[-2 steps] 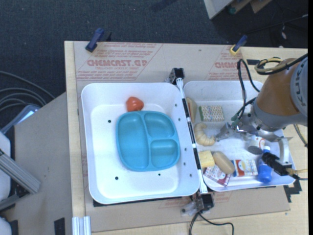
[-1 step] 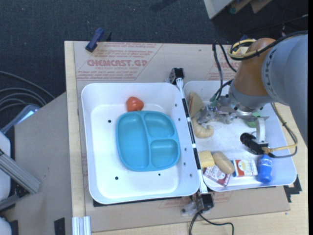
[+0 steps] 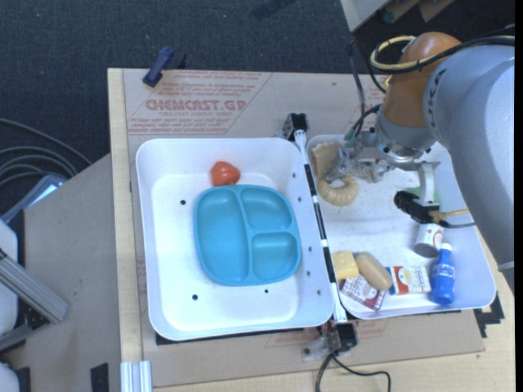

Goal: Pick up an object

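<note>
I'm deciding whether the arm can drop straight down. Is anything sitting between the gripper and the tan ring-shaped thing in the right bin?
Nothing visible does. The gripper hangs at the far left corner of the right bin, right beside and above the tan ring. The other items lie nearer the bin's front and right.

1. We see a divided tray (image 3: 245, 235) in the left bin (image 3: 163, 300), a tomato (image 3: 225, 172) touching its far edge.
2. In the right bin (image 3: 478, 292), a bagel (image 3: 337, 190) lies far-left, a bottle (image 3: 442, 274) near-right.
</note>
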